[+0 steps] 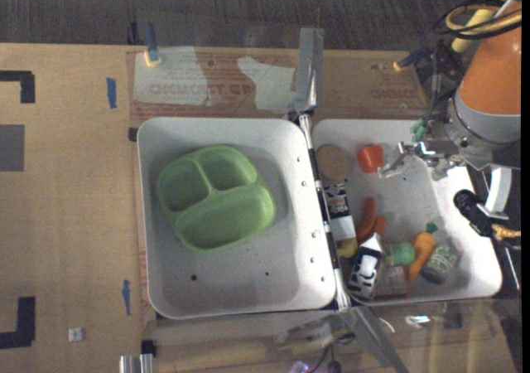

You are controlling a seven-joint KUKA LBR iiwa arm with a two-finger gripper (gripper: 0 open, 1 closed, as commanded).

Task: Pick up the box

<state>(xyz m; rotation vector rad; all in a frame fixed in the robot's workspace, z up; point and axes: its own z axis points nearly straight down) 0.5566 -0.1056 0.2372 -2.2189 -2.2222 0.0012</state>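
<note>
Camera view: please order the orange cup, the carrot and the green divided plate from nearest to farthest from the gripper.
From the gripper:
1. Orange cup, just beside it, in the right bin's upper part.
2. Carrot, lower in the right bin.
3. Green divided plate, in the left bin.

A green three-compartment plastic tray (215, 196) lies in the left white bin (166, 280); the right white bin (484, 276) holds a black-and-white carton box (364, 268) beside an orange toy carrot (421, 252).
</note>
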